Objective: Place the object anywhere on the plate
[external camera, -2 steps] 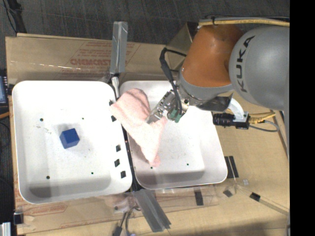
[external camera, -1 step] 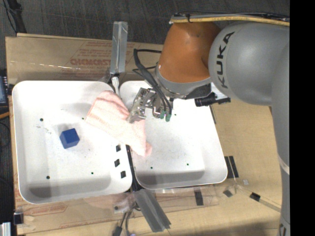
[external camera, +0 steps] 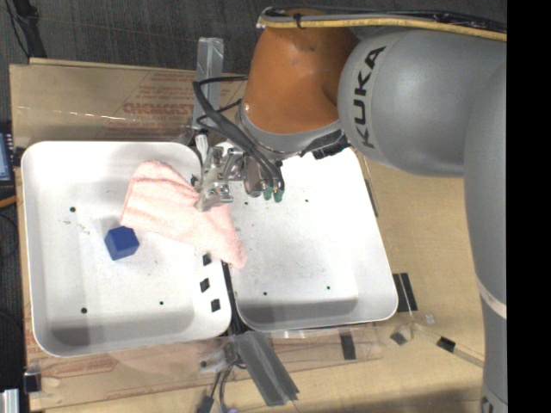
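1 pink cloth (external camera: 176,209) draped over the bins' shared rim, upper edge pinched in the gripper (external camera: 209,194)

A robotics lab. A large grey and orange KUKA arm (external camera: 379,101) reaches in from three o'clock over a cardboard-covered worktop (external camera: 103,93) carrying two shallow white bins (external camera: 52,231), with cables (external camera: 207,101) and dark carpet (external camera: 112,15) at twelve o'clock.

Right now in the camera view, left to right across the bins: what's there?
Left shallow white bin → small blue cube → pink folded cloth, draped over the bins' shared edge → two-finger gripper → right shallow white bin.
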Motion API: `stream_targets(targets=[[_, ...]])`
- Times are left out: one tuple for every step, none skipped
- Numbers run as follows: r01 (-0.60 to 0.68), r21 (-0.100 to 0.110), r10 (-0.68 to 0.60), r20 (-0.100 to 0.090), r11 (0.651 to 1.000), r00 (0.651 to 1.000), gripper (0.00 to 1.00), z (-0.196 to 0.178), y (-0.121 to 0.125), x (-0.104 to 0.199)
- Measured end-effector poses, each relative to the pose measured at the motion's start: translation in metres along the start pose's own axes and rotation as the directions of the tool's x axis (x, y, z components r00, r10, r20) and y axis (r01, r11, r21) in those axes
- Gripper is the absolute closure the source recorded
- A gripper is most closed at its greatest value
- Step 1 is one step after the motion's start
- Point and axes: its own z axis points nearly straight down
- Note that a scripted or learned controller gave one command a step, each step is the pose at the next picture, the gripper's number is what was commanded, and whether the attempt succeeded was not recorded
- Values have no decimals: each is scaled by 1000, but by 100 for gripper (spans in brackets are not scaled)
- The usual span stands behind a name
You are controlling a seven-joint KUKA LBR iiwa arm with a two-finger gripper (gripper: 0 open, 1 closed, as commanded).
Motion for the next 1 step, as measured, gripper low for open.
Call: stream_targets(targets=[[2,0,-2,0,1000,1000,100,0,43,-9]])
